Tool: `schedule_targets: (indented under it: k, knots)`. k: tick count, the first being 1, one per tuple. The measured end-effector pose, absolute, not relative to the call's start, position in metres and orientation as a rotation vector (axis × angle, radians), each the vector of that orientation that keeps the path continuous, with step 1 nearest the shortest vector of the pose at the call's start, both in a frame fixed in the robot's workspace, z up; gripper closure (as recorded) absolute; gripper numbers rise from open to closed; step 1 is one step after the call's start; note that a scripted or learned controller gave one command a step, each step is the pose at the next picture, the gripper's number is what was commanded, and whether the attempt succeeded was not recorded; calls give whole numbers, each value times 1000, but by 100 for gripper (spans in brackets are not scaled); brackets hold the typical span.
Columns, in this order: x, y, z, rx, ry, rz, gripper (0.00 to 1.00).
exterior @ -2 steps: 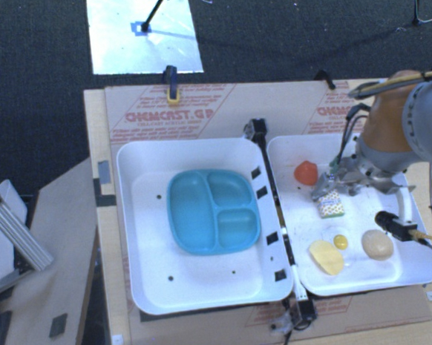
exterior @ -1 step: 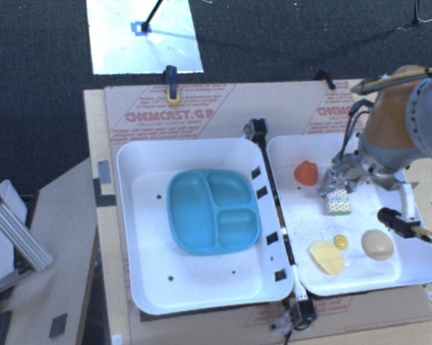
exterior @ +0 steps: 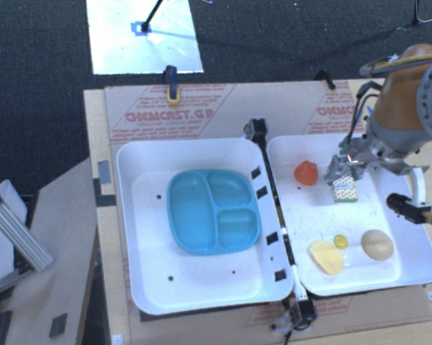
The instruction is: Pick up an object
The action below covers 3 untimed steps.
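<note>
My gripper point(exterior: 341, 170) hangs over the upper middle of the right bin point(exterior: 309, 216). Directly under it, touching or nearly touching its tip, is a small block with a green and white pattern point(exterior: 344, 190). Whether the block is gripped or just lying on the bin floor cannot be made out. A red-orange ball point(exterior: 305, 173) lies just left of the gripper. Near the bin's front are a flat yellow piece point(exterior: 326, 257), a small yellow round thing point(exterior: 340, 241) and a tan egg-shaped object point(exterior: 377, 244).
The left bin point(exterior: 137, 167) holds a blue divided plate point(exterior: 211, 211). A black-clipped divider point(exterior: 270, 201) runs between the two bins. The arm point(exterior: 412, 108) comes in from the right above the right bin's far corner.
</note>
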<state>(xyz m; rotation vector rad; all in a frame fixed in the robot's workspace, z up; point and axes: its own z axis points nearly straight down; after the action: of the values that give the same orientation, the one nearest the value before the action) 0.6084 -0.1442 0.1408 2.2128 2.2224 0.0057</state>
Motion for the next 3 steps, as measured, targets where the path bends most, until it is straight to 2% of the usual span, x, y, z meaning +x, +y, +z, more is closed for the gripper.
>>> schedule_targets:
  k: [2, 3]
  knots:
    - [621, -140, 268, 2209, 2222, 8, 100]
    - [599, -97, 262, 2213, 2230, 2, 100]
